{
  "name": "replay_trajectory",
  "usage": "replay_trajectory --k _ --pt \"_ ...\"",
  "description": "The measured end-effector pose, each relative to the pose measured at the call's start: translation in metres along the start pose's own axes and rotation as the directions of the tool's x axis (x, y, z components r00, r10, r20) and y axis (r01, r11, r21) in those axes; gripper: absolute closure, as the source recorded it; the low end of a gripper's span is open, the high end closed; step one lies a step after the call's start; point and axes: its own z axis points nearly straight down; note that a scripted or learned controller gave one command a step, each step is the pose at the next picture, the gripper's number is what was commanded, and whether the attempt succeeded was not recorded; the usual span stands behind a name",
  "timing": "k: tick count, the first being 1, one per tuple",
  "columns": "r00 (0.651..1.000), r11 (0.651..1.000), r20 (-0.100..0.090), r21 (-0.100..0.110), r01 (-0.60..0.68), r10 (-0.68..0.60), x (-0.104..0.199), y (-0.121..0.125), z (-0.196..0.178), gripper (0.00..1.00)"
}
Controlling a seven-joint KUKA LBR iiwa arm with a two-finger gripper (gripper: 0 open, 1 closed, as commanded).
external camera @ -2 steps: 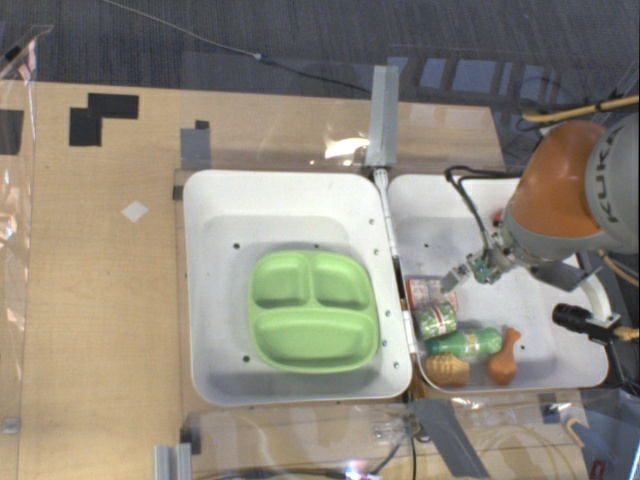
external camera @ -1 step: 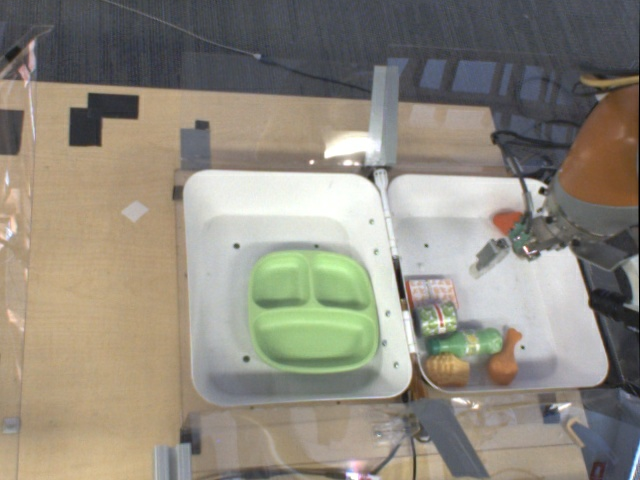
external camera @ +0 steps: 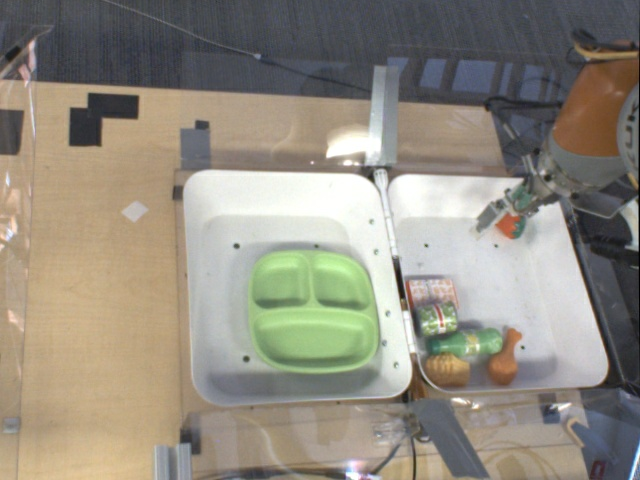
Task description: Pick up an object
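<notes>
gripper: two-finger gripper (external camera: 505, 215) pinching a small orange and green toy (external camera: 513, 225)
spot: over the right white plastic bin (external camera: 560, 298), far end

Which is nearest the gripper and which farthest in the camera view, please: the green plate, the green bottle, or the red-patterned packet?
From the gripper, at the right bin's far side:
1. Red-patterned packet, right bin, by the divider.
2. Green bottle, right bin, near its front edge.
3. Green plate, left bin, clearly farthest.
</notes>
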Motion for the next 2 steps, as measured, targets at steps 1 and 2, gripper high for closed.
replay_trajectory --k 1,2 --pt "0.993 0.993 0.001 -0.001 0.115 -0.115 -0.017 0.002 -0.027 0.00" --pt "0.990 0.990 -0.012 0.009 -0.138 0.138 -0.051 0.014 0.069 0.00"
